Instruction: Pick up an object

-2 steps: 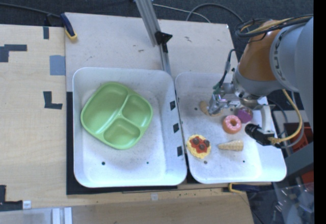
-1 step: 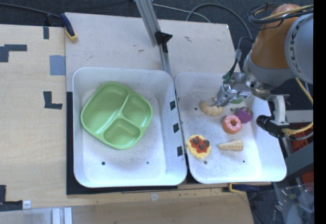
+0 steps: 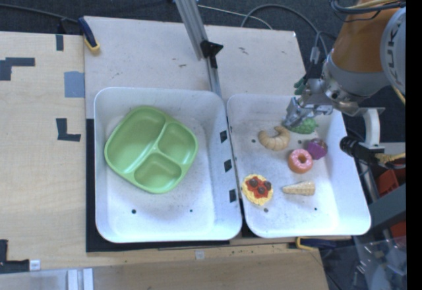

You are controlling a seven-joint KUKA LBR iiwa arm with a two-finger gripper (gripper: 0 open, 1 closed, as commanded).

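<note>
1. The arm (image 3: pixel 369 38) comes in from the right, its orange band high at the upper right, and bends down over the far right part of the right bin (image 3: pixel 343 209).
2. The gripper (image 3: pixel 298 114) hangs low over that bin's upper right part, right at a green toy (image 3: pixel 306 126) that lies just under and beside its tip.
3. Whether the gripper is spread or closed cannot be made out, and nothing can be seen held in it; I cannot tell if it touches the green toy.
4. A croissant (image 3: pixel 273 140) lies just left of the green toy, near the gripper's tip.
5. A pink donut (image 3: pixel 300 161) sits below the croissant, touching or nearly touching a purple toy (image 3: pixel 318 148) to its upper right.
6. A small pizza (image 3: pixel 257 189), yellow with red toppings, lies near the bin's left wall, toward the front.
7. A cone (image 3: pixel 299 188) lies on its side just right of the pizza, below the donut.
8. The left bin (image 3: pixel 112 216) holds a green plate (image 3: pixel 151 148) with three compartments, set at an angle in the bin's upper left part.
9. The two bins stand side by side, touching along their inner rims, on the surface (image 3: pixel 145 51).
10. A metal pole (image 3: pixel 188 2) slants from the top of the view down to the gap between the bins.
11. A yellow-tipped clamp (image 3: pixel 89 35) lies at the surface's far left corner.
</note>
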